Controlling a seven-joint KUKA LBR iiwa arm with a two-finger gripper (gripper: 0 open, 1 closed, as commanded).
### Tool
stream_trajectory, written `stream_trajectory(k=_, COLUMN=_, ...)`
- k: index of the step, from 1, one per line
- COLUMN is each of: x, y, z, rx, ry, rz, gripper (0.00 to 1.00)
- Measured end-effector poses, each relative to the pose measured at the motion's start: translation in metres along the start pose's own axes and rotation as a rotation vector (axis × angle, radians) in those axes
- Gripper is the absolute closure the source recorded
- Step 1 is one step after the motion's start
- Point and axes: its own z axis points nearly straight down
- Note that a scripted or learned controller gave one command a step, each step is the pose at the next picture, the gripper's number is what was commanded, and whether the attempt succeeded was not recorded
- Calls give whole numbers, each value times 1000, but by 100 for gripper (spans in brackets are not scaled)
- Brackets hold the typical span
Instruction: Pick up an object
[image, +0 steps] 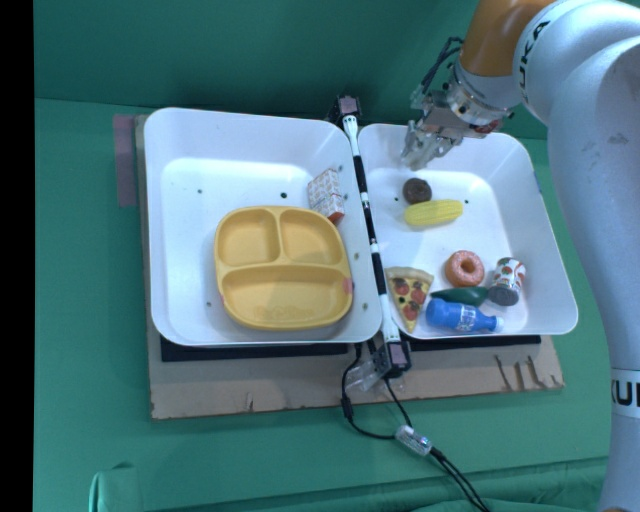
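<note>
The gripper (418, 153) is hanging at the upper centre of the frame, over the right bin (530, 180); its fingers are standing narrow, holding nothing. Just below it a donut (417, 189) and a corn (434, 212) are lying.

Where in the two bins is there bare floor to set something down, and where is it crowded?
Left bin: bare along the far side beyond the yellow plate, left of the small carton. Right bin: bare right of the corn and chocolate donut. Crowded: the near end, with pizza slice, glazed donut, can, green pepper and blue bottle.
</note>
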Motion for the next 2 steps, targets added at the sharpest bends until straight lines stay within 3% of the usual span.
stream_trajectory(k=1, x=-1, y=0, z=0, rx=-1, ry=-3, rz=1, gripper=0)
stream_trajectory(k=2, x=-5, y=-1, z=12, rx=1, ry=-12, rz=-3, gripper=0)
